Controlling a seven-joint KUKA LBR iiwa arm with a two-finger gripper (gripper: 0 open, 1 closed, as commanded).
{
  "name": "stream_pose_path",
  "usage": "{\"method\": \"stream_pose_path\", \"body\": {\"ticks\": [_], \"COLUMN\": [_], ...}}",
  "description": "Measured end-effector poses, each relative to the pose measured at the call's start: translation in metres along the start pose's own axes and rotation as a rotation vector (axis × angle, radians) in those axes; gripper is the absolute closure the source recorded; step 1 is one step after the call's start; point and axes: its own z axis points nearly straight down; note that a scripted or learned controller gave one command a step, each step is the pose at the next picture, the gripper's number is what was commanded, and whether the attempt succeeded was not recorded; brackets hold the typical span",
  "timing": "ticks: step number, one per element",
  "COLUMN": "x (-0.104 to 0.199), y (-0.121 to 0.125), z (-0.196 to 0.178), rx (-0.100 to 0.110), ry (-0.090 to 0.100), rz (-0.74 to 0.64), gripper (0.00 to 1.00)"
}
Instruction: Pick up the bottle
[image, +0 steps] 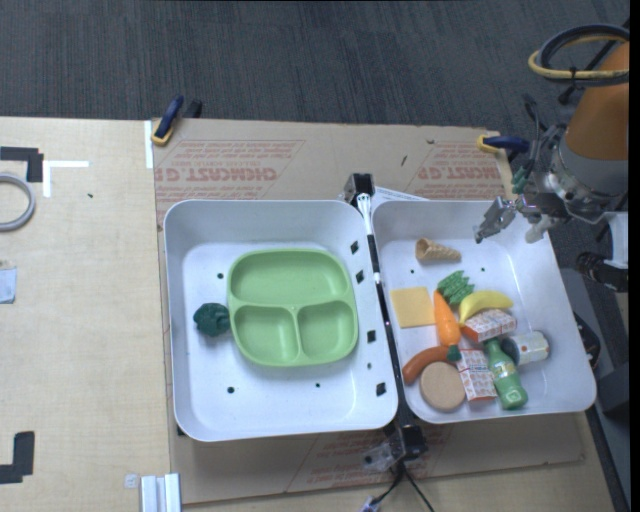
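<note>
Green bottle (506, 379) — wedged among toy food, right bin (560, 275); gripper (512, 220) spread, empty — should descend squarely across its body.

two bins (190, 400), one bottle (506, 378)

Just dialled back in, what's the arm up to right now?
It's after the green bottle, which lies in the near right corner of the right bin among the toy food, beside the small cartons. The gripper hangs over that bin's far right edge, open and with nothing in it, well away from the bottle. So no pick yet. The left bin holds a green divided tray and a broccoli piece.
</note>
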Motion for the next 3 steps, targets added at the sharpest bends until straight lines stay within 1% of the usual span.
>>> {"method": "stream_pose_path", "body": {"ticks": [1, 2, 3], "x": [0.0, 0.015, 0.106], "y": [0.0, -0.057, -0.106], "z": [-0.01, -0.009, -0.062], "rx": [0.0, 0.0, 0.001], "ry": [-0.001, 0.0, 0.0], "rz": [-0.003, -0.137, -0.124], "gripper": [1.0, 1.0, 1.0]}}
